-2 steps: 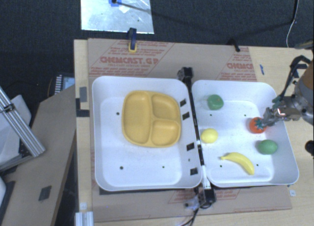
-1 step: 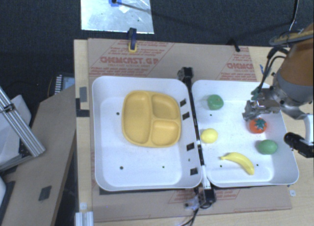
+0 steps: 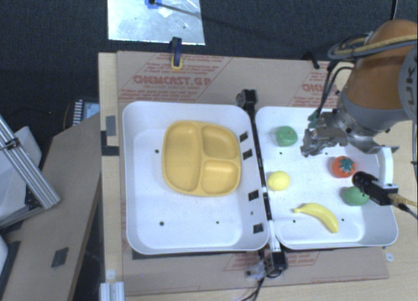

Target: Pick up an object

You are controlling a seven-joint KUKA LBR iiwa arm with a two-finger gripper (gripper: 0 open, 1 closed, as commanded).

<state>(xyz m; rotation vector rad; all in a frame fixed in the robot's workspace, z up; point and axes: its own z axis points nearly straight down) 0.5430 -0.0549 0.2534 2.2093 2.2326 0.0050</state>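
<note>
Hand [image 3: 318, 143] sits between round green plastic fruit [image 3: 285, 136] and red toy tomato [image 3: 343, 166]; can't tell its grip state. Centre over one, drop straight.

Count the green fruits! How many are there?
2, both in the right bin. One green fruit lies at the far left, beside the gripper. The other green fruit lies near the right wall, nearer us than the tomato. The arm may hide more.
</note>
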